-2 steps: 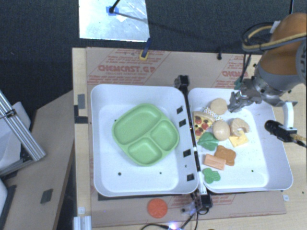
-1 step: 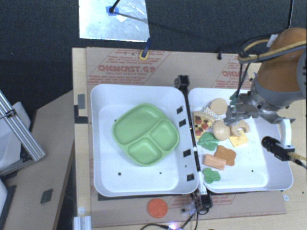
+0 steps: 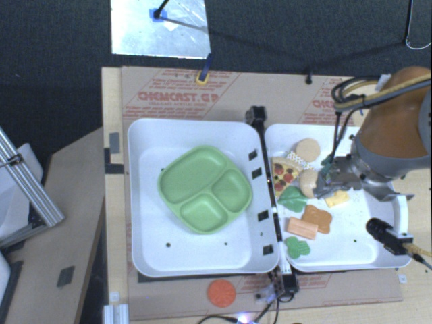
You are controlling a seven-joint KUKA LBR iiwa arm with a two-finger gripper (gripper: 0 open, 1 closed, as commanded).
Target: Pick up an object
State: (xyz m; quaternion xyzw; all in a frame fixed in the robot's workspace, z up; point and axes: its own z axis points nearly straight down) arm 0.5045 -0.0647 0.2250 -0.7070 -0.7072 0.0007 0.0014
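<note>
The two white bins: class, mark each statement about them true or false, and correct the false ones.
1. A green divided plate lies in the left bin. True.
2. The plate has food pieces in its compartments. False: its compartments show only bare green plastic.
3. The gripper is over the right bin, among the toy food. True.
4. The pizza slice lies in the left bin. False: it lies in the right bin, near the divider.
5. An orange disc sits on the bench outside the bins, below the left bin in the picture. True.
6. The arm reaches in from the picture's left. False: it comes in from the right.
</note>
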